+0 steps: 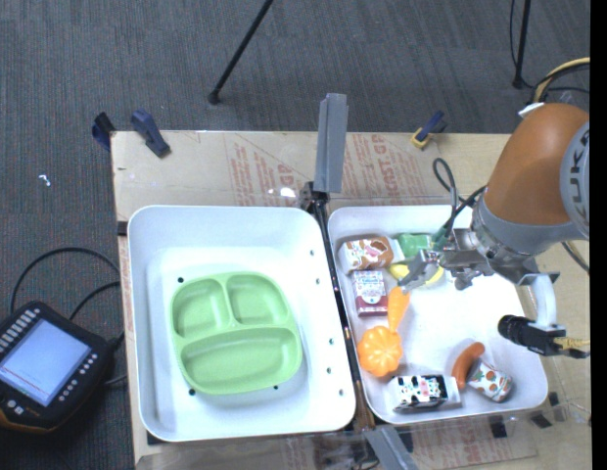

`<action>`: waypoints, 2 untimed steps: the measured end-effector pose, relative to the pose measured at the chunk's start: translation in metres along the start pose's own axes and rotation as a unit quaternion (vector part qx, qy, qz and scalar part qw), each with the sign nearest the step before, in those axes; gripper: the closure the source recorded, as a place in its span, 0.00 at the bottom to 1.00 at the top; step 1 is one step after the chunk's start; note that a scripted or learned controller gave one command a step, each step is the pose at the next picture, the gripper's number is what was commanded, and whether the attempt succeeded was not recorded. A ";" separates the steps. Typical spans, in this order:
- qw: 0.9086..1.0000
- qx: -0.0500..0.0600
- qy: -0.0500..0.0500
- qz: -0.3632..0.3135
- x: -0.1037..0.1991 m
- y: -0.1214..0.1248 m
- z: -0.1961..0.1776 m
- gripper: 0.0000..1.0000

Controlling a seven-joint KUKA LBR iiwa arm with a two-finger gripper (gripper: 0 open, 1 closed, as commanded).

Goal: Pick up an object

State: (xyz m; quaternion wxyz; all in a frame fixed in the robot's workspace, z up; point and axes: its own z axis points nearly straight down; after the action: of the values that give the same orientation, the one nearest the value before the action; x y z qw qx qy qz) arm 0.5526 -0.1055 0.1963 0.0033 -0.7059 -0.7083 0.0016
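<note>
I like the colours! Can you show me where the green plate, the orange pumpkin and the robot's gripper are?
green plate (235,336): camera view, divider ridge at its middle.
orange pumpkin (379,351): camera view, centre of its body.
gripper (418,270): camera view, between its fingertips.

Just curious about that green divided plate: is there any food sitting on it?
No, the green divided plate lies bare in the left bin; the toy foods all sit in the right bin.
</note>
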 end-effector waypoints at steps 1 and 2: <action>0.998 -0.001 -0.001 0.063 -0.030 0.081 0.024 0.00; 0.968 0.000 0.000 0.253 -0.014 0.028 0.022 0.00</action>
State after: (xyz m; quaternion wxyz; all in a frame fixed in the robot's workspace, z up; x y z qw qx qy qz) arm 0.5802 -0.1190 0.1737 0.0027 -0.8619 -0.5070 0.0025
